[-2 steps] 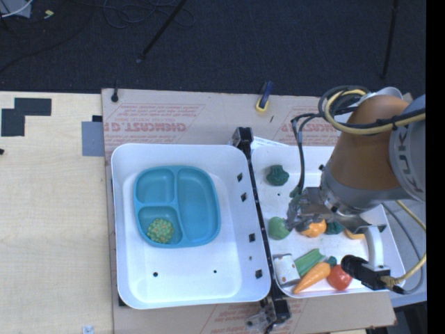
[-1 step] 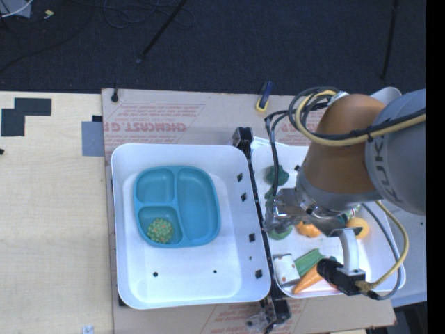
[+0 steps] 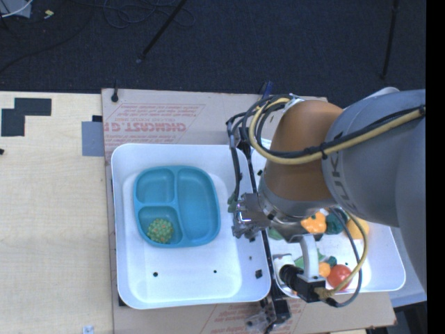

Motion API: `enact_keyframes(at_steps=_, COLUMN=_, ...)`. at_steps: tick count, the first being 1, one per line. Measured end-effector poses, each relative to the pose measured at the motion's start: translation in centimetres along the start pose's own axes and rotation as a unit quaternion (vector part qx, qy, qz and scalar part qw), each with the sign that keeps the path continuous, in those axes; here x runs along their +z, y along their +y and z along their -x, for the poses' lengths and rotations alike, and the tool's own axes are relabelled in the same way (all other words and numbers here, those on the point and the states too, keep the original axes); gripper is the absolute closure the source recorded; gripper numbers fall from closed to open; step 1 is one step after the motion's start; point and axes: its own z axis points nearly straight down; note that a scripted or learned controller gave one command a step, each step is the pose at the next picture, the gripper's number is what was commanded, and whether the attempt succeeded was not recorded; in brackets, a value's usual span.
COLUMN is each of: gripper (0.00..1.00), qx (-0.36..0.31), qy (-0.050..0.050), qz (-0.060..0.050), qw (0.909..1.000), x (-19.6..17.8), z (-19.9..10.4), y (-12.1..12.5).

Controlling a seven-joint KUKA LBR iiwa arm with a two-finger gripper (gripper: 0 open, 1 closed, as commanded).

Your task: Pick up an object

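where the grey arm [image 3: 375,158] bends over the right bin [image 3: 396,273], the tool [image 3: 245,220] sits low by the wall between the bins.
whether the tool is spread or pressed together cannot be told; an orange toy [image 3: 314,223] and a red toy [image 3: 338,275] lie near it in the right bin, a blue plate [image 3: 195,200] with a green ball [image 3: 160,229] lies in the left bin [image 3: 181,284], and red print on the cardboard [image 3: 160,120] runs upside down, unreadable.

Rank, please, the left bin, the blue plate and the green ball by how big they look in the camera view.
Largest to smallest:
1. left bin
2. blue plate
3. green ball
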Motion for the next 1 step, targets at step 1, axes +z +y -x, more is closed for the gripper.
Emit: enact_keyframes(at_steps=1, gripper=1.0, qx=0.002, qy=-0.001, qz=0.0, qw=1.0, x=0.56, z=-0.49, y=-0.84)
